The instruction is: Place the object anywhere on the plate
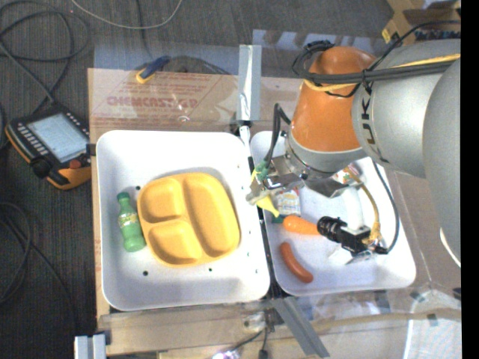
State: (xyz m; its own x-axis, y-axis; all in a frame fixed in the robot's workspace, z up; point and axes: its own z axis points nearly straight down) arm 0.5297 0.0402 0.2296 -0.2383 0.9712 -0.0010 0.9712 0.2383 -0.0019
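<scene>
Gripper (274,191) low at the left edge of the right bin (340,279), close to the rims where the two bins meet. Wrist and orange band (329,111) sit right on top of it, so I cannot tell whether the gripper is clenched or released, or whether anything is in it. Small pale and green bits show under the wrist, too cluttered to name.

Carrot (299,225) lies just beside the gripper on the bin floor, apart from it. Sausage (296,263) is near the carrot, closer to the front wall. Across the divider, the yellow plate (187,215) with three compartments sits mid left bin (112,283), nothing on it. Green bottle (131,221) lies touching or nearly touching the plate's left edge, off the plate.

Step, as a judgement: pick phase in the right bin, or just at the start of transfer; the object is not on the plate yet. The carrot looks like the likely target, being nearest, though not certain. Next move calls for a confirmed grasp, a lift clear of both rims, then travel left and a release over any compartment.

Arm (426,111) is cut off at the right.
</scene>
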